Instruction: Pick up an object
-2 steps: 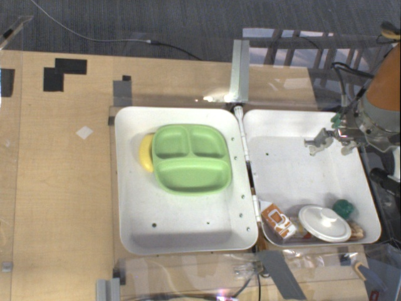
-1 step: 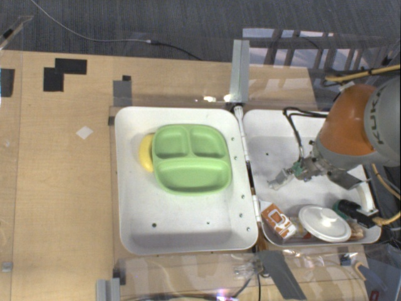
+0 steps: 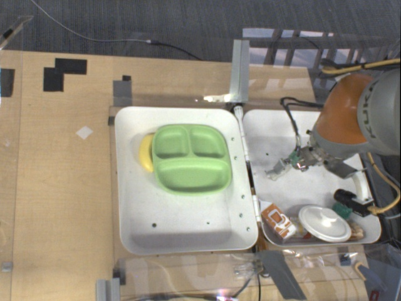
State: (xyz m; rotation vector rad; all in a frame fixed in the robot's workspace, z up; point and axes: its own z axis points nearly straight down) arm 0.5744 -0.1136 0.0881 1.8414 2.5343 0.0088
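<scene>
My gripper (image 3: 277, 169) hangs over the bare middle of the right bin (image 3: 269, 130), pointing left, with the grey arm and its orange band (image 3: 341, 115) behind it on the right. Nothing shows in it. Along the right bin's front edge lie a brown and orange box (image 3: 279, 221) and an upturned white bowl (image 3: 324, 223). A dark green object (image 3: 348, 200) lies at the bin's right side, below a white tube-like piece (image 3: 361, 184). In the left bin (image 3: 182, 231) a green divided plate (image 3: 190, 158) rests on top of a yellow object (image 3: 145, 153).
A metal post (image 3: 240, 71) stands at the back between the two bins. Cables (image 3: 291, 115) run from the arm over the back of the right bin. The wooden bench (image 3: 56, 187) extends to the left.
</scene>
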